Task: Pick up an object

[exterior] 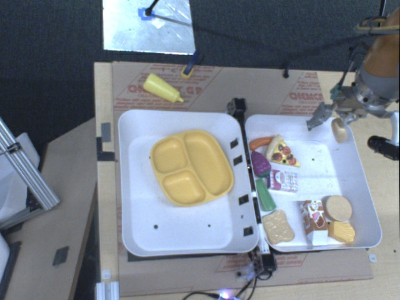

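A single camera looks down on the bench (294, 83) from above, at a slant rather than straight overhead, so the far edge of the bench sits toward the top of the picture and the near edge toward the bottom. It stands far enough off to take in both white bins side by side, the left bin (134, 186) and the right bin (350, 167), along with the cardboard sheet (250, 83) under them and dark carpet (50, 55) beyond. The arm (378, 61) enters at the upper right corner. A metal frame (25, 167) shows at the left edge.
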You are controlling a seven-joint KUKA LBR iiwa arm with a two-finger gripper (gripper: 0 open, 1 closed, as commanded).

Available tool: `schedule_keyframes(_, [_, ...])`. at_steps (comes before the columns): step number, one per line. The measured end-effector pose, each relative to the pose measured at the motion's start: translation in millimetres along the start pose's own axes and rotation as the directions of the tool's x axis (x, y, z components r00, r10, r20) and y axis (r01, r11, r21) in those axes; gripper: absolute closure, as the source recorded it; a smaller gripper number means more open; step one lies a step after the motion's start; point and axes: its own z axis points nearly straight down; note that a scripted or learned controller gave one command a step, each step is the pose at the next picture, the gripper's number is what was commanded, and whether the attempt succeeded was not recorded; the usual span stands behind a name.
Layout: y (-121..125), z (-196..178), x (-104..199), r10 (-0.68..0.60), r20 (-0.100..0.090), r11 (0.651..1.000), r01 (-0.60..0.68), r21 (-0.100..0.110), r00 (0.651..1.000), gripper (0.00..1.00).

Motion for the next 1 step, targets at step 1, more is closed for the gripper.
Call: schedule_keyframes(1, [2.9,-8.8,0.5,-0.003,0.003,1.000,0.003,-0.013,1.000,0.00])
